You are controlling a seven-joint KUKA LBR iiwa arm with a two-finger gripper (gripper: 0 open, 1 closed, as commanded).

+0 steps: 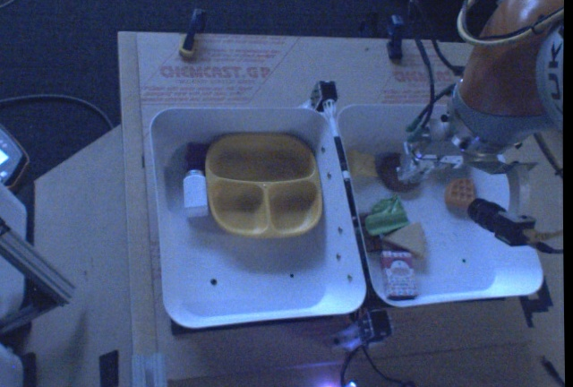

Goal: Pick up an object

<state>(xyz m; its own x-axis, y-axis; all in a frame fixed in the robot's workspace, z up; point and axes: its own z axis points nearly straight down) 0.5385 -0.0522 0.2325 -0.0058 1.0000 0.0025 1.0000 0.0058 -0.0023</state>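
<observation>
In the dim light you see a white bottle (195,192) beside the yellow divided tray (264,182) in the left bin (233,296). In the right bin (466,273), the gripper (410,168) hangs over a dark round object (389,171); I cannot tell its grip.

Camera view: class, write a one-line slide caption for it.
KUKA arm's gripper hovers at a dark round item in the right bin; a yellow divided tray fills the left bin.

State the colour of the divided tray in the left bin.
Yellow: the divided tray shows plainly in the camera view.
</observation>
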